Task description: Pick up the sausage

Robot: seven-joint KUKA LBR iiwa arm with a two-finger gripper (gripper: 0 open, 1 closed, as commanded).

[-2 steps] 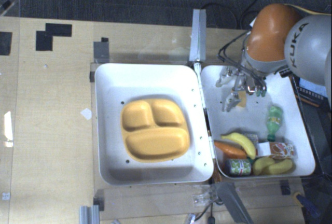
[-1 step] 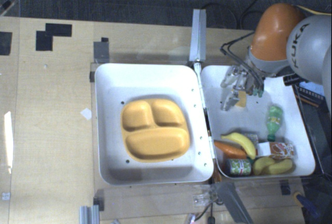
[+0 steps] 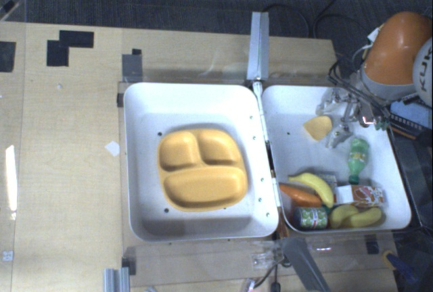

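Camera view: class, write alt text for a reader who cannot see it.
A grey and orange robot arm's gripper hovers over the right bin near a yellow wedge, with toy foods clustered at the front: banana, green bottle, orange sausage. The left bin holds a yellow sectioned tray.

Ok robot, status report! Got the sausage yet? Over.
Gripper over right bin, far end, by yellow wedge. Sausage lying at near-left, apart from gripper. Banana right against it.
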